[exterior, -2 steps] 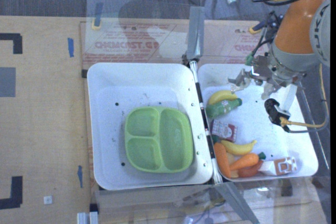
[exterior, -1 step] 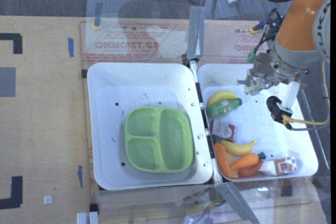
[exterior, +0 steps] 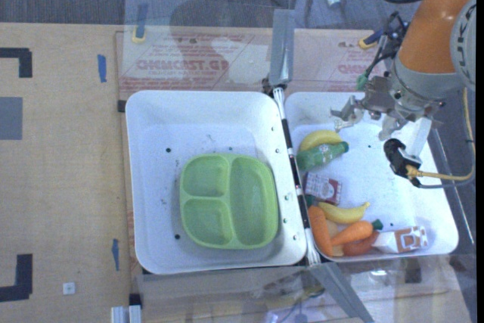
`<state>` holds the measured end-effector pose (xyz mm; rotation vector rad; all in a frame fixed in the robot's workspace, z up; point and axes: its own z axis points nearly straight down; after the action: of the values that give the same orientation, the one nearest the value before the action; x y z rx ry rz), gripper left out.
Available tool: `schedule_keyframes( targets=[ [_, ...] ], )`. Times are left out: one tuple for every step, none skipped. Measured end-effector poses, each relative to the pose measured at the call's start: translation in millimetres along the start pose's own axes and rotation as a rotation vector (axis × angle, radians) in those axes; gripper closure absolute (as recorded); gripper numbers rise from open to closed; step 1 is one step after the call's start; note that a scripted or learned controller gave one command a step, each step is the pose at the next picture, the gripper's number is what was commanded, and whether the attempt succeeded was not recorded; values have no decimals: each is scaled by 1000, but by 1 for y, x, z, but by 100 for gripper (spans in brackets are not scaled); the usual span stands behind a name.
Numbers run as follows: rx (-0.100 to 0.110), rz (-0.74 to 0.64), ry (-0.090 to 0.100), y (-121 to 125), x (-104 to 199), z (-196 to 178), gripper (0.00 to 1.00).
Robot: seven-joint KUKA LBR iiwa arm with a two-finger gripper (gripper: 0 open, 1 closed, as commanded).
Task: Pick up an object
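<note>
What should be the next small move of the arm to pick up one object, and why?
Probably shift the gripper toward the view's left and lower it over the upper banana. The gripper hangs above the back of the right bin with nothing seen between its fingers, and that banana lies nearest, beside the green bottle, less crowded than the carrots at the front.

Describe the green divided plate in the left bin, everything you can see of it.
The green divided plate is a pale green, plastic-looking tray with rounded corners and three compartments: two smaller ones on its left, one long one on its right. It lies flat and upright on the floor of the left bin, toward the near right corner, with nothing in it.
</note>
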<state>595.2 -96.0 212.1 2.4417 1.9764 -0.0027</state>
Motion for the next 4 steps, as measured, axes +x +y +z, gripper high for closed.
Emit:
schedule_keyframes(
  targets=[
    [0, 0, 0, 0, 0, 0, 0],
    [-8, 23, 3, -64, -37, 124, 0],
    [-2, 242, 0, 9, -69, 88, 0],
    [-2, 201, 0, 13, -79, 67, 0]
  ],
)
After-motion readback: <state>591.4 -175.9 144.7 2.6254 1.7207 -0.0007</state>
